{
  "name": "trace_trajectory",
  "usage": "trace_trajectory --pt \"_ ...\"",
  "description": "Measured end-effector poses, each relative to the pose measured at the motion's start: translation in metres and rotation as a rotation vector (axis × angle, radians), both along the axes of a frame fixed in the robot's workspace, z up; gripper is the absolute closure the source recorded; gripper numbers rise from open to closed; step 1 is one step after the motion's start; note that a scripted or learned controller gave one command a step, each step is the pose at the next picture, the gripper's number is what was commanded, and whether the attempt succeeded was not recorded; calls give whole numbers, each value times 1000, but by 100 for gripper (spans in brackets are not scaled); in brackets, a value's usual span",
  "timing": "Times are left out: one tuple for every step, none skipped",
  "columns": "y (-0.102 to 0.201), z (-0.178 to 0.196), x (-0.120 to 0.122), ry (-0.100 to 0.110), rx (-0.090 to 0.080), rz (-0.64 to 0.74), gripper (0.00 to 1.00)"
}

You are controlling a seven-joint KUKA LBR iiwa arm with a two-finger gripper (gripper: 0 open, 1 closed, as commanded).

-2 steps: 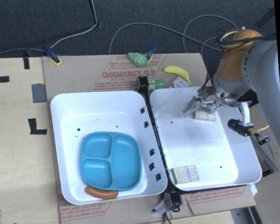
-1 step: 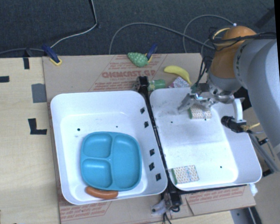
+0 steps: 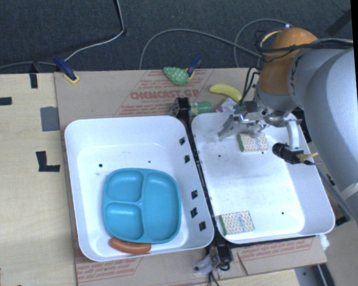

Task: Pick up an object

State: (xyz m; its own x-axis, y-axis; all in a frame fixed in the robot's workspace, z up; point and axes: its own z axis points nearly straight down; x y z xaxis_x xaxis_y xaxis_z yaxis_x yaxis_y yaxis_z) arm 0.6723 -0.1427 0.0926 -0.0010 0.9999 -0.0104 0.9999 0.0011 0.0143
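Lying flat near the far edge of the right bin [image 3: 308,215], a small patterned packet [image 3: 253,142] is the likeliest target, since the gripper [image 3: 244,128] hangs just above its far side. Its fingers look spread apart with nothing between them, which suits an approach rather than a lift. A second patterned packet [image 3: 236,222] lies against the same bin's near edge, well apart from the gripper. In the left bin [image 3: 83,147], a blue divided plate [image 3: 141,205] fills the near half, with an orange sausage [image 3: 130,245] tucked against its near rim. Beyond the bins, a yellow banana [image 3: 225,91] and a green object [image 3: 176,75] rest on the cardboard sheet [image 3: 107,98] covering the worktop.
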Motion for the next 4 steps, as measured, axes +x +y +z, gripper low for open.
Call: trace_trajectory --pt "-8 -1 0 2 8 2 0" --pt "-36 -1 0 1 8 2 0" --pt "-37 10 2 -5 0 4 100" --pt "67 92 -3 13 11 2 100"
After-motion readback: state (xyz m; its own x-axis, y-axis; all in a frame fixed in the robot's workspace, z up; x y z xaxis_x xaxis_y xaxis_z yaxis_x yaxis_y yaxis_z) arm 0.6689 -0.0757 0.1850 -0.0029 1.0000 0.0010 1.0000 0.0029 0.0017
